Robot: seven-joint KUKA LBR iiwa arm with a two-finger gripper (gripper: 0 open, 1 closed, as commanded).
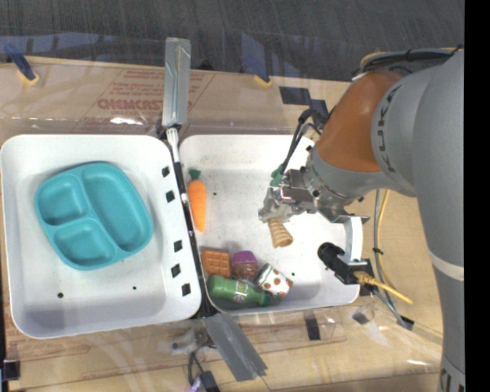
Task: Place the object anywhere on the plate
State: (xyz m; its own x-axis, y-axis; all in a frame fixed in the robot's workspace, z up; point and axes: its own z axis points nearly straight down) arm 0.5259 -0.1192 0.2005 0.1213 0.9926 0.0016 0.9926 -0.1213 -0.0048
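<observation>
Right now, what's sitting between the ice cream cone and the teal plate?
In the camera view, the carrot and the bins' divider wall lie between the cone and the plate.

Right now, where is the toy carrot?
In the camera view the toy carrot lies in the right bin, against its left wall beside the divider, above the waffle and well left of the gripper.

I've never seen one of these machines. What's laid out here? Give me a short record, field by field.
left bin: teal divided plate, three compartments
right bin: carrot by the divider; waffle, purple toy, green bottle and red-and-white toy along the near wall
gripper: over the right bin
ice cream cone: at the gripper's tip; grip unclear
arm: grey, orange band, entering from the right
</observation>
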